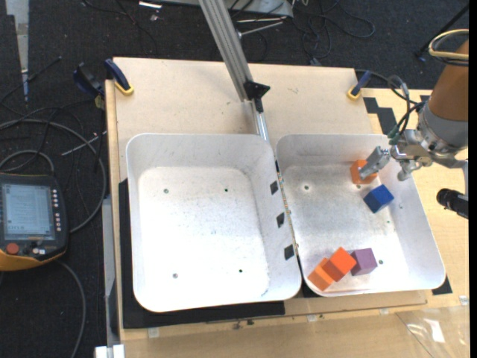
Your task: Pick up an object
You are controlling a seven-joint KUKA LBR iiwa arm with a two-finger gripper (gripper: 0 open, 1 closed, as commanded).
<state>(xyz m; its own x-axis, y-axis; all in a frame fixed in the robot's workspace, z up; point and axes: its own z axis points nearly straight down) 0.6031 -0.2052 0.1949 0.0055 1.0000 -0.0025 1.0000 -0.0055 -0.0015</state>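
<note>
Tabletop (186,103) carries two bins | right bin (417,222): small orange block (362,171) at far side, seemingly between spread gripper (393,162) fingers, not gripped | judged light, rigid; flat opposite faces to be taken.

Even, bright overhead light; soft shadows; perhaps slightly blurred throughout.

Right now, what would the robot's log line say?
fingers: over right bin | orange block: beside fingers, not held | blue cube: loose
</note>
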